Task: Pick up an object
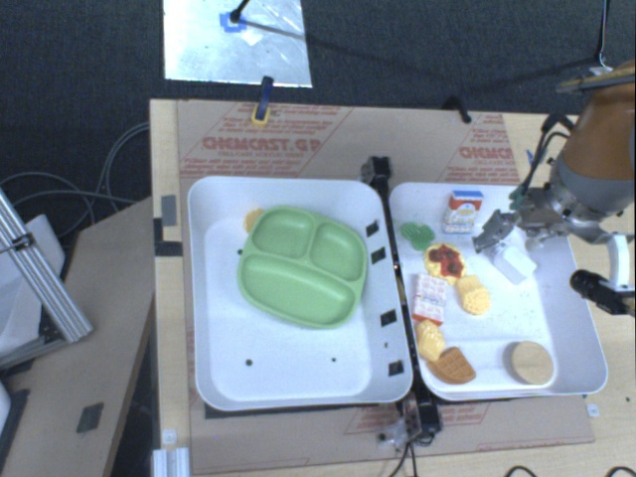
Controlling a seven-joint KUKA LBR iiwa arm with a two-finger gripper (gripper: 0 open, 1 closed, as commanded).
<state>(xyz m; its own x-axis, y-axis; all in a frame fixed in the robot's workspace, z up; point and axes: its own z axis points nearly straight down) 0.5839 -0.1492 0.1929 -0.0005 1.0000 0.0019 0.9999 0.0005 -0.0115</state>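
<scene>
Toys: small play foods lie in the right bin, none of them in the gripper's grasp. A red-and-white carton stands near the back, a green piece beside it, a red-topped piece and a yellow lump toward the middle.
More toys: a white packet lies along the inner wall, a yellow piece and a brown pastry at the front, a tan disc in the front right corner.
Gripper: the gripper hangs over the right bin's back half, just right of the carton; whether its fingers are open or closed cannot be told.
Arm: the arm, orange above the wrist, enters from the right.
White block: a small white block lies just below the gripper.
Left bin: the left bin holds a green divided plate, with a yellow item peeking out at its back edge.
Bench: both bins sit on brown board printed with red letters.
Room: dark carpet surrounds the bench; a shiny metal sheet lies behind it, cables trail at left.
</scene>
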